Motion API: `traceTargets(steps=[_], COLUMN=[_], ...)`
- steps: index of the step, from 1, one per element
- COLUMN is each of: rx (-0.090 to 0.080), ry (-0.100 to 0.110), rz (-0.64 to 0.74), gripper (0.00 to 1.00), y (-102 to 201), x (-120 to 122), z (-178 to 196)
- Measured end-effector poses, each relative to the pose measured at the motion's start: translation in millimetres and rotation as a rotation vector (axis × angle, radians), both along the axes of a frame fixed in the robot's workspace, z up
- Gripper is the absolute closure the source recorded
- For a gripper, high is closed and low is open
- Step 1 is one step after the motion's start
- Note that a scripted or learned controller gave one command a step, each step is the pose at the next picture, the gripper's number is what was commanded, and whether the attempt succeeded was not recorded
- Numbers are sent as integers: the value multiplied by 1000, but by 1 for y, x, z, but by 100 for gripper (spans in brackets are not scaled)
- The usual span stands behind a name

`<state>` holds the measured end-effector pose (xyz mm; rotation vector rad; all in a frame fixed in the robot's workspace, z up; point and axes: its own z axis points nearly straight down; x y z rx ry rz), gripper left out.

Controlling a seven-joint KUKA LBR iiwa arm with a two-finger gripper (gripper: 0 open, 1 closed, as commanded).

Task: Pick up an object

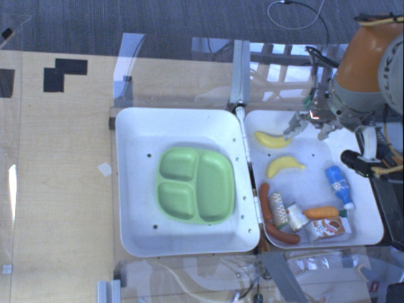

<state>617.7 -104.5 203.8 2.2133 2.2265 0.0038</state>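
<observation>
Over the right bin (372, 232), near its back edge, the gripper (310, 126) hangs with fingers spread apart and nothing between them. One finger tip sits just beside the upper banana (273, 140), which lies close to the bin's back-left corner, near the divider rail between the bins. The second banana (285, 165) lies a bit further in, with bare white floor around it on most sides. A blue bottle (338, 185) lies toward the right wall, with open floor between it and the bananas. The front of that bin is crowded: two sausages (264, 202) run along the left and front walls, a wrapped packet (278, 207) sits beside them, and a carrot (323, 213) lies just above a small carton (328, 228), all touching or nearly so. The left bin (136, 169) holds a green divided plate (196, 185) in its middle, with wide clear margins to every wall. The arm's orange band (366, 55) shows above the right bin's back-right corner.
</observation>
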Motion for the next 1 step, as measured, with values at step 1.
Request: traceTargets(steps=[1], rx=[-1], ry=[-5], rz=[-219], gripper=[0], y=[-79], x=[-14], z=[-116])
